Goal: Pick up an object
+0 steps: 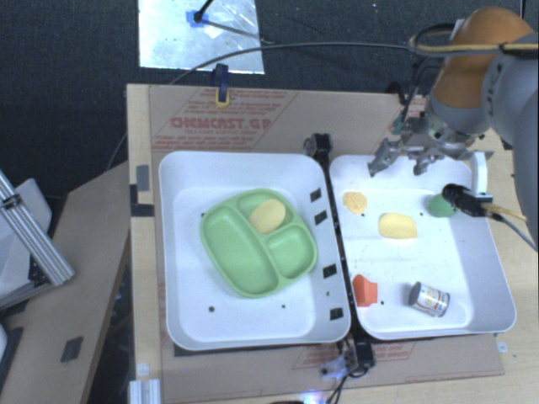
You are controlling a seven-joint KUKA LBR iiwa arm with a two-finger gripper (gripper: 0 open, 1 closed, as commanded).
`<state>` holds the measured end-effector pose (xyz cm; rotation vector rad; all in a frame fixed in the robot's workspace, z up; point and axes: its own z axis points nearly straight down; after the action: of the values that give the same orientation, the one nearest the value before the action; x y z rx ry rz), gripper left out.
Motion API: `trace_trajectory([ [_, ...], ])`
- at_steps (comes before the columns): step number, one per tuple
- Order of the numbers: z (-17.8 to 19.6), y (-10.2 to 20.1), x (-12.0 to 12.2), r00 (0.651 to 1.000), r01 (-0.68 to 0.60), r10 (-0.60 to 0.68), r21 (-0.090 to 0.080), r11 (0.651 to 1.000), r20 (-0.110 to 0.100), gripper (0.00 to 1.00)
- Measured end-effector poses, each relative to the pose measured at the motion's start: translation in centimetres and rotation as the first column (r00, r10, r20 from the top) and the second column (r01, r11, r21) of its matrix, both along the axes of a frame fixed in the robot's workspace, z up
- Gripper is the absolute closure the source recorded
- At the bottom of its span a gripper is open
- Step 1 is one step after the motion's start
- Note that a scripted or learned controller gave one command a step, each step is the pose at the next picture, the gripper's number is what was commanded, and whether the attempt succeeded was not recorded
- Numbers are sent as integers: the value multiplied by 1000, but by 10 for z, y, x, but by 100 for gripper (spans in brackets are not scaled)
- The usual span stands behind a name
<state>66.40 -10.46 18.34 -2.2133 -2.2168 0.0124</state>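
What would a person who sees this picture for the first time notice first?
The eye likely goes first to the green divided plate in the left bin, with a yellow item lying in its upper compartment. Next comes the grey and orange arm at the upper right, its gripper open above the far edge of the right bin. Small things lie scattered in that bin: two yellow pieces, a green one, an orange one and a small can.
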Motion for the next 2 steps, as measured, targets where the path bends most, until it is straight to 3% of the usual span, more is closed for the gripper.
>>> trace_trajectory([
  [1, 9, 0, 3, 1000, -2, 2, -1, 1000, 13, 0],
  [2, -45, 9, -2, 1000, -4, 4, -1, 1000, 10, 0],
])
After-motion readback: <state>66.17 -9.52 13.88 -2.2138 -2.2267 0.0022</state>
